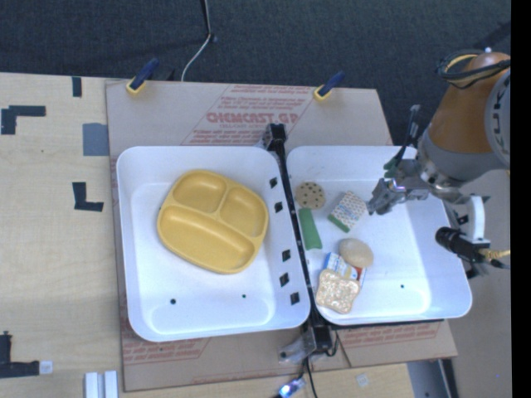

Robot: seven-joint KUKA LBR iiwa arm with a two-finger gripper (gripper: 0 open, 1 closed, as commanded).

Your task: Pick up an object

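In the right bin (415,293) lie a round brown cookie (309,193), a green stick (310,228), a small green-and-white packet (348,210), a beige oval piece (356,252), a blue-and-white packet (335,264) and a tan square cracker (336,291). My gripper (383,199) hangs over the right bin's upper right part, just right of the green-and-white packet. I see nothing between its fingers.
A yellow divided plate (214,220) lies in the left bin (141,305). A black divider (286,214) runs between the bins. Two blue-and-yellow clamps (143,74) (329,84) hold the cardboard at the back. The arm's black cable fitting (460,243) hangs over the right rim.
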